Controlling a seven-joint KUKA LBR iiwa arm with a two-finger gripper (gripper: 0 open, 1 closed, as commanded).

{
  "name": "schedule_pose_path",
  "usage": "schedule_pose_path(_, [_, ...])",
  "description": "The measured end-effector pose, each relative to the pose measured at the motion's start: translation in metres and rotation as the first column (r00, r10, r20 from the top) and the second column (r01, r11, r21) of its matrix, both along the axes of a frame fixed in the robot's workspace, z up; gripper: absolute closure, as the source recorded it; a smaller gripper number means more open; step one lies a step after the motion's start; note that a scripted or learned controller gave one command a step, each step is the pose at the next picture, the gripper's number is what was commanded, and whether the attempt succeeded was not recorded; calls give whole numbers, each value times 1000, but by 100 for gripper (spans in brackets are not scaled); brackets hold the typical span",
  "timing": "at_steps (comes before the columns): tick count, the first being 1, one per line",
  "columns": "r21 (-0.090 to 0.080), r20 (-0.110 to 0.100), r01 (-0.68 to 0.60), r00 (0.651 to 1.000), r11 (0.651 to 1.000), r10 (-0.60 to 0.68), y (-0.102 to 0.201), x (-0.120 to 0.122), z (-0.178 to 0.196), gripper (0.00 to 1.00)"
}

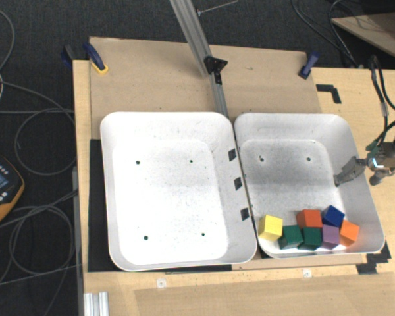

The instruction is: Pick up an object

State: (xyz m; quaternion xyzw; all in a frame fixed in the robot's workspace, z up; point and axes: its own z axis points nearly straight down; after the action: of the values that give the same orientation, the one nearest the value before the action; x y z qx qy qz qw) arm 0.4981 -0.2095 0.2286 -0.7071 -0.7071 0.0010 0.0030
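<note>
Blocks are clustered at the near edge of the right bin (296,133): yellow block (271,226) apart at the cluster's left, then green blocks (300,237), red block (309,218), blue block (333,214), purple block (330,234), orange block (349,231) all touching. The gripper (345,174) is seen at the bin's right rim, above the pile, nothing held; whether its claw is released or clenched cannot be told. The yellow block is judged the easiest target, since clearance is available on its sides; a straight descent over it is advised.

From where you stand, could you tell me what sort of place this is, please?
Probably a robotics lab test bench: two white bins clamped on a board, small coloured blocks piled in the right one, a gripper reaching in, and loose cables on the dark floor.
</note>
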Motion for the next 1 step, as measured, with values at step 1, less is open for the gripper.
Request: schedule_pose_path(1, [-1, 5, -1, 1000, 1000, 1, 0, 1, 2, 0])
